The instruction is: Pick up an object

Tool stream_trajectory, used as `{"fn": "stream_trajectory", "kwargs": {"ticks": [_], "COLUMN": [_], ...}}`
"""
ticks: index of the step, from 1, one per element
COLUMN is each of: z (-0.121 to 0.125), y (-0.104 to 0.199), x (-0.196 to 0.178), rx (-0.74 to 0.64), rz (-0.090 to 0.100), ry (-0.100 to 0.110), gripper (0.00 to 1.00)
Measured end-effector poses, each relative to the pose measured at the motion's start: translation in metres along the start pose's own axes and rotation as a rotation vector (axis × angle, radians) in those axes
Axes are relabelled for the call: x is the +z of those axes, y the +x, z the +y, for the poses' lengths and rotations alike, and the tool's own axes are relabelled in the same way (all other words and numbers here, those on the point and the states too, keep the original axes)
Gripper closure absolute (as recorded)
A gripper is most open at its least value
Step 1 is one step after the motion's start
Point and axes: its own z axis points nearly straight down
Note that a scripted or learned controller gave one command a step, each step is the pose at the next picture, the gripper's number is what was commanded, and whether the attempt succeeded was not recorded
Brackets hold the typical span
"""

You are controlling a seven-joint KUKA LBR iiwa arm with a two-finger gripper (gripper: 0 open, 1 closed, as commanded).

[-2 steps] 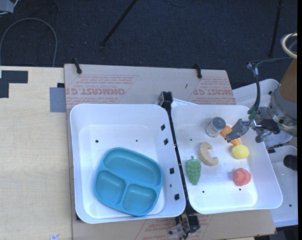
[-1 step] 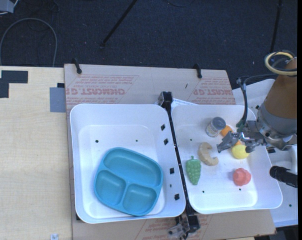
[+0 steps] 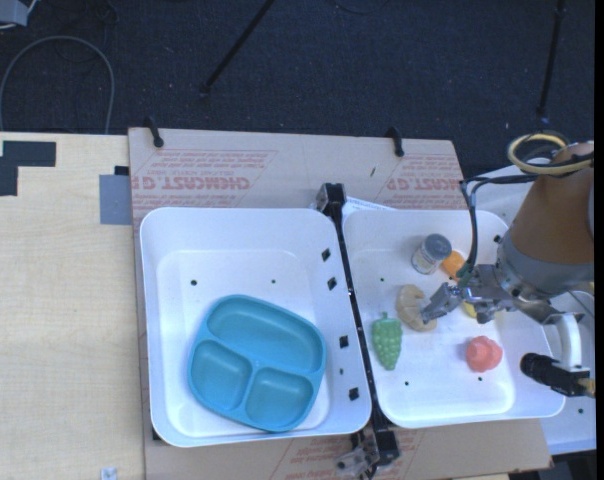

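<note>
The right bin (image 3: 452, 408) holds several small items: a green bunch of grapes (image 3: 387, 341), a tan cookie-like piece (image 3: 412, 306), a red-pink lump (image 3: 484, 353), a grey-topped can (image 3: 431, 252) and an orange piece (image 3: 452, 264). My gripper (image 3: 444, 302) reaches in from the right and hangs low over the bin's middle, right beside the tan piece, its tips close to or touching that piece's right edge. I see nothing clearly held between them.
The left bin (image 3: 172, 268) carries a blue divided tray (image 3: 257, 362). A black divider (image 3: 344, 308) runs between the bins. Cardboard (image 3: 282, 173) lies under both bins. A cable (image 3: 472, 228) loops above the arm's wrist.
</note>
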Motion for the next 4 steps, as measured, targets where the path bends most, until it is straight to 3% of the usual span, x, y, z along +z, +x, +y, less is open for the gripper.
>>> {"fn": "stream_trajectory", "kwargs": {"ticks": [1,2,4], "z": [0.002,0.002,0.004], "y": [0.003,0.002,-0.008], "x": [0.043,0.032,-0.091], "rx": [0.0,0.005,-0.001], "rz": [-0.001,-0.001,-0.004], "ry": [-0.003,-0.002,-0.011], "gripper": [0.0,1.0,1.0]}}
